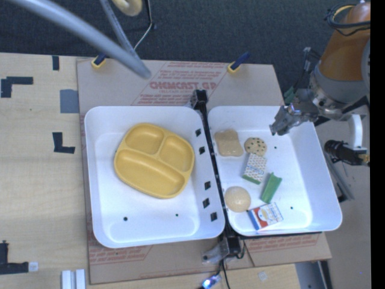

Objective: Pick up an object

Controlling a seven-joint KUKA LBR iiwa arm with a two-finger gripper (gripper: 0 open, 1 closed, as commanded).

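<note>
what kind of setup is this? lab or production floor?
Most likely a robot grasping lab: two white bins clamped on a cardboard-topped bench, toy food and a yellow divided plate as props, and a robot arm reaching in.

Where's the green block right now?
In the camera view, the green block lies in the right bin, just right of the patterned packet and above the red-and-blue carton.

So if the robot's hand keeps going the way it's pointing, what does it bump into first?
The end effector points down and leftward over the right bin. Going straight on, it would probably meet bare bin floor first, just short of the cookie. Depth is hard to judge from this view.
</note>
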